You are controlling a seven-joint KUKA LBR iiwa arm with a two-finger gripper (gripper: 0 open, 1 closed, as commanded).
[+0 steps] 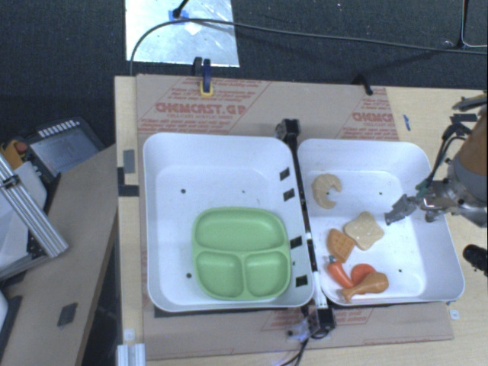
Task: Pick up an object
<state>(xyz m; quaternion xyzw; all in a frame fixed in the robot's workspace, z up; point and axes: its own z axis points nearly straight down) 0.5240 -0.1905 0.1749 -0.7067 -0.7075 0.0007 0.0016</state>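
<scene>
Claw (398,210) hangs over right white bin (435,277), apparently spread and holding nothing. Nearest target, pale beige toast-shaped toy (364,229), lies just beside waffle-brown toy biscuit (341,245). Risk: fingers straddle both pieces or skid off the flat toast.

Grey arm (467,175), orange band, dark cables, grey metal gripper (398,210)

I see a green sectioned tray (242,253) in the left bin (164,158) — centre-low in frame. Cardboard sheet (252,101) lies under both bins; a yellow clamp (205,78) sits at its upper edge.
</scene>
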